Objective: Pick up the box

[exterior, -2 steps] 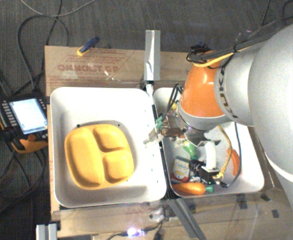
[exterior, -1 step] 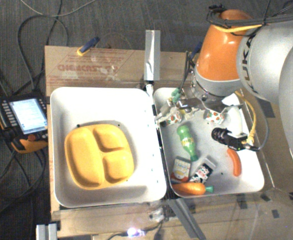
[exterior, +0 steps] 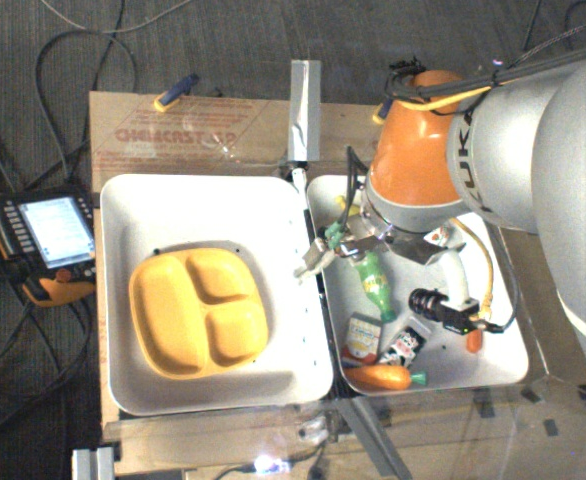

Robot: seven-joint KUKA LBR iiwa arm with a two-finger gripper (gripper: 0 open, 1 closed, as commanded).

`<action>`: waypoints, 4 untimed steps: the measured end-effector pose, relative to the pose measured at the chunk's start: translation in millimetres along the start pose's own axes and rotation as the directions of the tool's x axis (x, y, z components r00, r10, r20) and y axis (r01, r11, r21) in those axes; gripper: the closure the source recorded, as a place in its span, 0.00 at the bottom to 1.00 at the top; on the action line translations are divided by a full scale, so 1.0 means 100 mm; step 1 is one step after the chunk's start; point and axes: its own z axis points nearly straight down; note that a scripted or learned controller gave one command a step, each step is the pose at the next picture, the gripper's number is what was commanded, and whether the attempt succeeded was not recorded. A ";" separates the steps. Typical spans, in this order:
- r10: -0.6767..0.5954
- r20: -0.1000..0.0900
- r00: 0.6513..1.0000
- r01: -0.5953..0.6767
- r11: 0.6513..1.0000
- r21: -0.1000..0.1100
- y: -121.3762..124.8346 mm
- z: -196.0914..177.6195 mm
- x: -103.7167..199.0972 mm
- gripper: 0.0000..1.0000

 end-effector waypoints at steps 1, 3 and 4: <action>0.028 -0.001 1.000 -0.028 1.000 0.001 -0.62 0.12 -0.22 0.00; 0.055 -0.003 0.998 -0.055 0.998 0.001 -0.61 0.24 0.00 0.00; 0.000 -0.001 1.000 0.000 1.000 0.001 -0.51 0.23 0.34 0.00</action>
